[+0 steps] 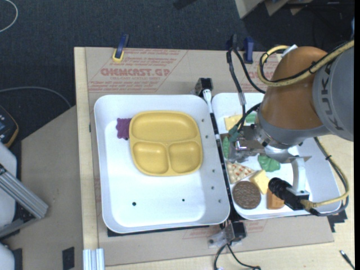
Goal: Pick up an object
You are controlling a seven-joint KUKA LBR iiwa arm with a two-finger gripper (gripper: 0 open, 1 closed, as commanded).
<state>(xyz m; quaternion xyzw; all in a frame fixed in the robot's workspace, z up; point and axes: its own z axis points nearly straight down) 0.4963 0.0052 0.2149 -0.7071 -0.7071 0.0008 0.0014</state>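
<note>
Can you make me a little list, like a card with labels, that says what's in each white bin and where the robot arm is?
left bin: yellow divided plate, purple toy touching its left edge
right bin: round brown cookie, yellow cheese wedge, pizza slice, green toy food, orange piece
arm: grey and orange, over the right bin
gripper: low among the toy food; grip unclear
</note>
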